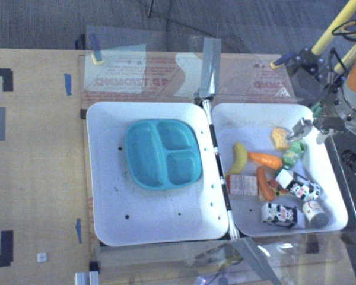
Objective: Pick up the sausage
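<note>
The sausage [264,183], a short reddish-orange link, lies in the middle of the right bin [249,120]. It sits just below an orange carrot [265,158] and beside a white and red packet [244,186]. My gripper [310,132] hangs over the bin's far right part, up and to the right of the sausage and well apart from it. Its fingers [299,129] are open with nothing between them, near a yellow cracker [279,137] and a green piece [292,155].
A yellow banana [240,157], two cow-patterned cartons [279,214] [303,189] and a small can [315,213] crowd the right bin around the sausage. The left bin [107,206] holds a teal divided plate [164,153]. Yellow-handled gear [338,22] stands at the back right.
</note>
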Controlling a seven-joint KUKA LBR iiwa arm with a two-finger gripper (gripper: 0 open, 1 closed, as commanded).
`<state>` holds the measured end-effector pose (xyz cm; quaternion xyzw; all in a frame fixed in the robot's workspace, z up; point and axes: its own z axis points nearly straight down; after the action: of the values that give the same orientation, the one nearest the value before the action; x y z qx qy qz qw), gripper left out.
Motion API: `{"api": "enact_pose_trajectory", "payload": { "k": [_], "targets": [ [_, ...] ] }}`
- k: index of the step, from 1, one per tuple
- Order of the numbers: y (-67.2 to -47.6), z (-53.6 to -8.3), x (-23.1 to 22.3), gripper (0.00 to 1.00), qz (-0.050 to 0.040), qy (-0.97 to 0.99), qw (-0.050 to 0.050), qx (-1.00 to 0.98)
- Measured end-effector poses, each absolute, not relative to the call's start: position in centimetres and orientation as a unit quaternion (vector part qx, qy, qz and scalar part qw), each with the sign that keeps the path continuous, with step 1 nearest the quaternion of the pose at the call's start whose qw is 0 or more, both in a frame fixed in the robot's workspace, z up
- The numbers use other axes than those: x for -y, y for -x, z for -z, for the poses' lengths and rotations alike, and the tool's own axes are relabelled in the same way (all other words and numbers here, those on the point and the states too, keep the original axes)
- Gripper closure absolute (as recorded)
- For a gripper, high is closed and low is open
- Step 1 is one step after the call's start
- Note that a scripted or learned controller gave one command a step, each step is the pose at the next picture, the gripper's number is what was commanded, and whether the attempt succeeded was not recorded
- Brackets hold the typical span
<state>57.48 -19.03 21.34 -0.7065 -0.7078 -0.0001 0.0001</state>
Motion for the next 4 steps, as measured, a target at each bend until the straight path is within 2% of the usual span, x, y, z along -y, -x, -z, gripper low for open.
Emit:
{"api": "enact_pose_trajectory", "payload": {
  "k": [1,2,3,4],
  "targets": [
    [-57.6,-22.4,19.1,1.0,0.0008,0.706,-0.001,0.708],
    [-57.6,-22.4,19.1,0.0,0.0008,0.706,-0.001,0.708],
    [-50.6,-10.5,17.9,0.0,0.0001,0.739,0.0,0.674],
    [-49.0,-9.1,12.3,0.0,0.0049,0.736,-0.008,0.677]
  ]
}}
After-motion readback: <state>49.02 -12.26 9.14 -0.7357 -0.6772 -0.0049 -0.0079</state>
